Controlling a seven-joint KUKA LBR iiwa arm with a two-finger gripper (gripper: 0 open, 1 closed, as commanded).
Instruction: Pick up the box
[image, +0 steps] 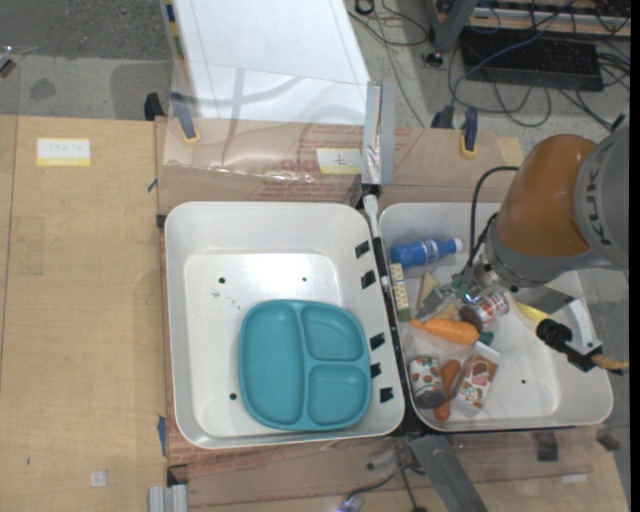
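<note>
A teal divided plate (302, 364) is seen in the left bin (190, 300). In the right bin (580, 400), a blue bottle (425, 251), an orange carrot (447, 330) and a small box (476, 382) are scattered. The claw (470, 290) is lowered among them, below the arm (550, 210).

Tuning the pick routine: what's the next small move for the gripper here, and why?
Probably a short shift toward the bin's near edge, then descend. The gripper sits low among the clutter by the orange carrot-shaped toy, while the small red-and-white carton box lies apart from it, nearer the front wall of the right white bin.
</note>
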